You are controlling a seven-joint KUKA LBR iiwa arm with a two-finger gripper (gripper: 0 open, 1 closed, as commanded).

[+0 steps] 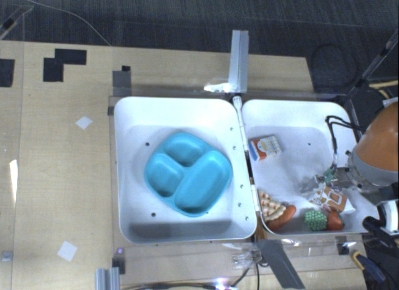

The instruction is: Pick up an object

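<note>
We look down on a pale wooden bench (56,176) with black square marks at the upper left of the frame, and beyond it, across the top, a dark carpeted floor (187,2) with thin cables trailing over it. Two shallow white bins sit side by side in the middle. The left bin (131,220) holds a blue divided tray (188,173), tilted a little in its bed. A grey metal post (239,61) stands upright just behind the seam where the bins meet.

The right bin (293,120) carries the small things. A small carton with a red and white face (265,147) lies toward its upper left, well apart from the rest. Along the lower edge we see a waffle-patterned piece (268,204) touching an orange sausage-like toy (283,215), then a green knobbly toy (315,219) just beside a red one (335,221).

The arm (380,142) enters at the right edge, its orange band showing. The gripper (329,181) hangs low over the right side of the right bin, above an orange and white packet (331,200) lying just beneath it. The packet seems to rest on the bin floor, though we are not sure; the gripper's state we cannot tell from this angle.
</note>
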